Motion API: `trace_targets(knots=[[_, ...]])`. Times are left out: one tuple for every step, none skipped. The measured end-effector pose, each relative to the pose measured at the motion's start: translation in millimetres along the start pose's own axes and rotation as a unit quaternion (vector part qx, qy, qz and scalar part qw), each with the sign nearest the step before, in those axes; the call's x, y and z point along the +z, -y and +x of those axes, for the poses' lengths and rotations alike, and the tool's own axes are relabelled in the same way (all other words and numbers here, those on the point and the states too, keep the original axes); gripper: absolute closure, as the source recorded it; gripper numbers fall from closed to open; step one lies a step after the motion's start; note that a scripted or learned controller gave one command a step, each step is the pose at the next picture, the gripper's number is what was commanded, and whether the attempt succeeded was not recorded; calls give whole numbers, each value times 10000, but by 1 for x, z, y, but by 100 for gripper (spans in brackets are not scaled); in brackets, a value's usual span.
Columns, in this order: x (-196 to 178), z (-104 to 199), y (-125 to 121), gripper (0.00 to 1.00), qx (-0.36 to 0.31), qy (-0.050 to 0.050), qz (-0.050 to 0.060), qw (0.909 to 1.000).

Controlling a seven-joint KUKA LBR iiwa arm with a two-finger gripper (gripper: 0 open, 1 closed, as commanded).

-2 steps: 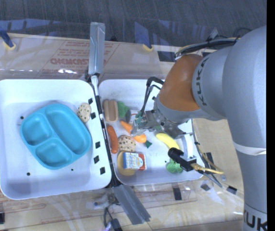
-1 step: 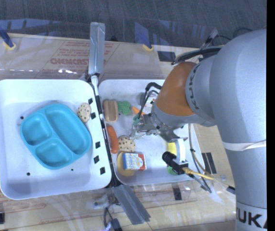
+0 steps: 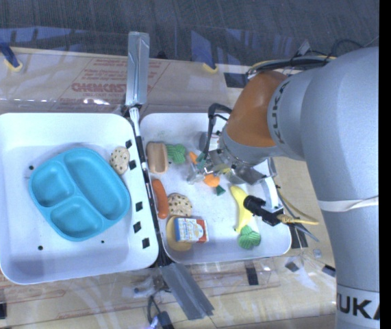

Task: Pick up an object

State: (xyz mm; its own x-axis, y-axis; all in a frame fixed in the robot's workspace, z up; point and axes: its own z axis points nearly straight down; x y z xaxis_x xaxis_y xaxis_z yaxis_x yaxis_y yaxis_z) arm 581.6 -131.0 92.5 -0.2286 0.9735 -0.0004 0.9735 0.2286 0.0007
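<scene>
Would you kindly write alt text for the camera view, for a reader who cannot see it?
A grey arm's pincer reaches down into the right white bin among toy food: a banana, hot dog, cookie and small carton. The left white bin holds a blue divided plate with another cookie beside it.

You're looking at two smooth, matt white plastic bins (image 3: 17, 184), a glossy blue plastic divided plate (image 3: 79, 194), a shiny yellow plastic banana (image 3: 242, 208), a printed paper-faced carton (image 3: 190, 230) and the arm's (image 3: 332, 129) satin grey shell.
</scene>
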Motion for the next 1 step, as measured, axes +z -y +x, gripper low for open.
trace_targets(knots=[[0, -30, -71, 100, 912, 0, 4, 9958]])
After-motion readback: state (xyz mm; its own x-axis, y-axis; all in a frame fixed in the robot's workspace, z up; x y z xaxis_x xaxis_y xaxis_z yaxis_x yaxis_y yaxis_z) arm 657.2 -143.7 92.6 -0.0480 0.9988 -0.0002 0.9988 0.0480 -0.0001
